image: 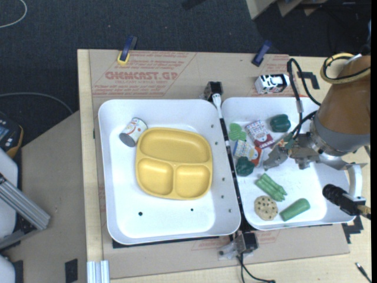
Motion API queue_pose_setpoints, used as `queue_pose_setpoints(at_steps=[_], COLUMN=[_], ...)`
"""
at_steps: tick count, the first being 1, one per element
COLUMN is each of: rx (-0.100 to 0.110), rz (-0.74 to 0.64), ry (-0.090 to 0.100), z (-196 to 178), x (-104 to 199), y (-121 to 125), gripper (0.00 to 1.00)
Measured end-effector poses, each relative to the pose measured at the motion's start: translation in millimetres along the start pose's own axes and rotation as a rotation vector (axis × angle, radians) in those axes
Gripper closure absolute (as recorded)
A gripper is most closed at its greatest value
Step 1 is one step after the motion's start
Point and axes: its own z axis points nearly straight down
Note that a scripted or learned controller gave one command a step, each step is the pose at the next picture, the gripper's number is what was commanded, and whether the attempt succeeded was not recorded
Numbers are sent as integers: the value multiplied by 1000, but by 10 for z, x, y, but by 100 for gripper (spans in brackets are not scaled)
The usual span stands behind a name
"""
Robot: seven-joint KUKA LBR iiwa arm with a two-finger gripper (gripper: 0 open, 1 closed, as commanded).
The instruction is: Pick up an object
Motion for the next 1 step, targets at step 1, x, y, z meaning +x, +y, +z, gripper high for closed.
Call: queue_pose_setpoints(at_steps=[1], rx=[-1], rz=[1], ry=[-1], z=[448], x=[-50], y=[-24], gripper=[0])
